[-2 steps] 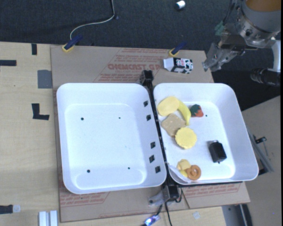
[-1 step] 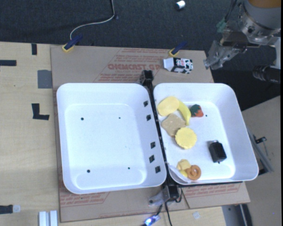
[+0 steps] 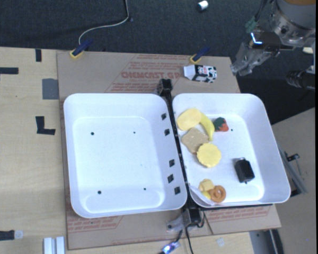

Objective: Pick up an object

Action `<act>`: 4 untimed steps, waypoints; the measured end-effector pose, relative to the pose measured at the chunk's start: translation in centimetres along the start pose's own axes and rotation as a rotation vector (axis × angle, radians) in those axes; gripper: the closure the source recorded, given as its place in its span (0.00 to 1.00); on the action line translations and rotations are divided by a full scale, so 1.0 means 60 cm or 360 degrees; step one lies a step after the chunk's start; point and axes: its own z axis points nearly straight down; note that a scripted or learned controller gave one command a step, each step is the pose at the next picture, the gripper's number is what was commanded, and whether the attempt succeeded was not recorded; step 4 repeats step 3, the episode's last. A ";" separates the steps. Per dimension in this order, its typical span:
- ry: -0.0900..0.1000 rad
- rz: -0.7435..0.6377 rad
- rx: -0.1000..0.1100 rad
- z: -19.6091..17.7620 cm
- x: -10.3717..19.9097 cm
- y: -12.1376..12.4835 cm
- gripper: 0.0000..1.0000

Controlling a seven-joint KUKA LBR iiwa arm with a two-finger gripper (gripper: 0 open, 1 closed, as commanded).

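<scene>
The right bin (image 3: 262,121) holds several small objects: a yellow disc (image 3: 187,118), a yellow banana (image 3: 206,126), a tan slab (image 3: 194,139), a second yellow disc (image 3: 208,155), a red and green item (image 3: 220,124), a black block (image 3: 244,170), and an orange ring with a yellow lump (image 3: 214,191). My gripper (image 3: 246,61) hangs high above the bench beyond the right bin's far edge, well apart from all of them. Nothing is seen between its fingers.
The left bin (image 3: 74,142) lies beside the right one, joined by a black clip strip (image 3: 171,142). A small black-and-white card (image 3: 201,73) lies on the brown board behind the bins. A white cable (image 3: 103,25) trails at the back.
</scene>
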 end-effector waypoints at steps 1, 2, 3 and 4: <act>-0.0002 -0.0002 0.0001 -0.016 0.000 0.000 1.00; -0.0003 -0.0002 0.0000 -0.032 0.001 0.001 1.00; 0.0007 0.0011 -0.0015 -0.153 -0.013 -0.023 1.00; 0.0007 0.0011 -0.0015 -0.153 -0.013 -0.023 1.00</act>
